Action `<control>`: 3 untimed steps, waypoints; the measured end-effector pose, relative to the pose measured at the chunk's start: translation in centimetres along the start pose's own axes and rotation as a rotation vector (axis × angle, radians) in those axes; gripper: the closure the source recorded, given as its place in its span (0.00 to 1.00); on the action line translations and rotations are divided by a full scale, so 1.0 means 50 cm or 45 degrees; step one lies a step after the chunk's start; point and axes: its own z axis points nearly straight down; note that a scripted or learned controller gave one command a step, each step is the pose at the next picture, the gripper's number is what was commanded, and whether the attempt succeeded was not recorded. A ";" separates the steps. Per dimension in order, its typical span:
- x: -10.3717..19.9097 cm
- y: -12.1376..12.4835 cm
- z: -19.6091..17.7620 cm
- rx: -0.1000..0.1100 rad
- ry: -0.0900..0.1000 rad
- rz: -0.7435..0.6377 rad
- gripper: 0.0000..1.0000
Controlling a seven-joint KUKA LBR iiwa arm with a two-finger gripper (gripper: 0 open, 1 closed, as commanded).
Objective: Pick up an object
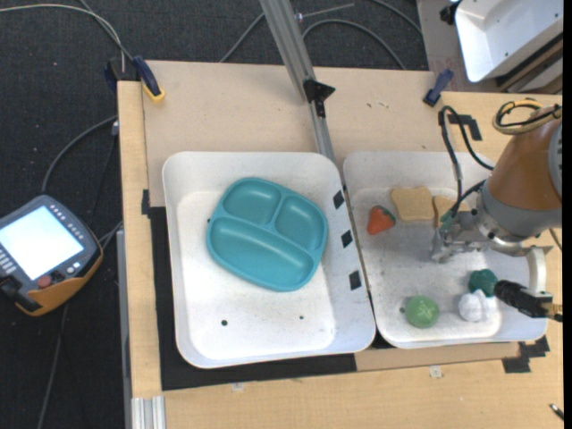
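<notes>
White plastic is forming the two shallow bins sitting side by side on the tan surface (232, 96). The left bin (192, 329) is carrying a teal divided plate (266, 232), lying slightly turned near its middle. The right bin (393, 172) is holding the loose things: a red strawberry-like piece (381, 221) near its left wall, a tan slice of bread (412, 204) just beside it to the right, a green ball (420, 311) near the front edge, a white lumpy object (474, 307) to the right of that ball, and a small dark green object (483, 281) just above the white one.

The arm is reaching in from the right, its orange band (529, 170) showing above the grey wrist. The gripper (444, 250) is hanging low over the middle of the right bin, right of the bread and above the green ball, with nothing visible between its fingers. Whether those fingers are apart or together I cannot tell at this angle.

A handheld pendant with a lit screen (43, 253) is lying on the dark floor to the left, and a metal pole (290, 38) is slanting across the back of the surface.
</notes>
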 end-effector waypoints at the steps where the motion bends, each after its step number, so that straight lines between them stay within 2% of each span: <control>1: 0.019 -0.004 -0.102 -0.007 -0.003 -0.003 1.00; 2: 0.021 -0.015 -0.196 -0.007 -0.004 -0.002 1.00; 3: 0.021 -0.012 -0.254 -0.006 -0.003 -0.002 1.00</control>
